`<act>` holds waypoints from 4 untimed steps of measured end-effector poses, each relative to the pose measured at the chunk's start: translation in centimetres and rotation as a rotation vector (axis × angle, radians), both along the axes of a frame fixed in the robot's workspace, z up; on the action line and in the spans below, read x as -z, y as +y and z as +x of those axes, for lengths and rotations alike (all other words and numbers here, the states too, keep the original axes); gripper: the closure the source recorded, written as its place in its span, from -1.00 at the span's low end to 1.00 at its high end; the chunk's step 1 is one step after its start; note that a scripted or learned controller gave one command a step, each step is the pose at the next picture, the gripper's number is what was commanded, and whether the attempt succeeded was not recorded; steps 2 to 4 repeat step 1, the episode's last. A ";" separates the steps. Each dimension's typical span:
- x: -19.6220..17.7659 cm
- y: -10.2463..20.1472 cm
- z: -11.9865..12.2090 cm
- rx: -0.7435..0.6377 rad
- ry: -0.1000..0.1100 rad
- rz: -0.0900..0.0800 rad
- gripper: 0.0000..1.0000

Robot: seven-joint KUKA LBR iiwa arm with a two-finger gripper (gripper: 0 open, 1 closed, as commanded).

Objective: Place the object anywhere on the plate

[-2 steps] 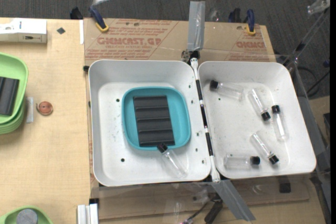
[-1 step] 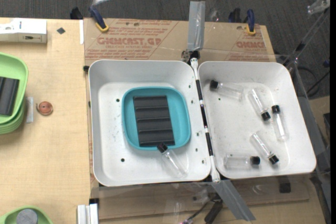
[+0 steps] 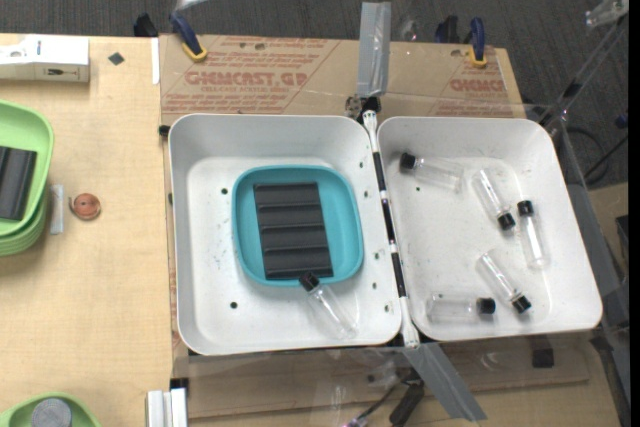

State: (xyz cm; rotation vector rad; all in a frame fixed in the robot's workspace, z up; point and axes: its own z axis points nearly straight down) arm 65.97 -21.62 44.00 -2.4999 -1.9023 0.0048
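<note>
Here, you are risking a roll-off: the vial is lying half off the teal plate; jaws' state — cannot tell.

Bench is light wood. Green tray at left edge with a dark block in it. Small copper disc just beside it. White box top left. Cardboard sheet behind bins, blue-yellow clamps on it.
</note>
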 end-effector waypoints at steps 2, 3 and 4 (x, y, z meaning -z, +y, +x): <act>0.0 0.0 0.0 0.000 0.000 0.000 -1.00; 0.0 0.0 0.0 0.000 0.000 0.000 -1.00; 0.0 0.0 0.0 0.000 0.000 0.000 -1.00</act>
